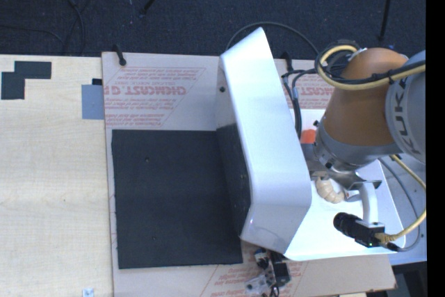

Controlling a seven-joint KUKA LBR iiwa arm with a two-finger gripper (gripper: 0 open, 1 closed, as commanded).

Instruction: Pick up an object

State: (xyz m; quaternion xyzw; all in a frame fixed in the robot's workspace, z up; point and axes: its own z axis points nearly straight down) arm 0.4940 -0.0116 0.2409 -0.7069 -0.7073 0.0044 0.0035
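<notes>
We see the arm (368, 108) reaching into the right bin (327, 233) beside a tilted white divider (268, 142), its grip impossible to tell.

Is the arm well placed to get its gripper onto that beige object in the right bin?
Probably yes: the arm hangs right over the beige object, nothing between them.

White bin (268, 149); black mat (170, 198); pale wood bench (52, 184) w/ red lettering; arm (365, 108) orange band, grey below.
</notes>
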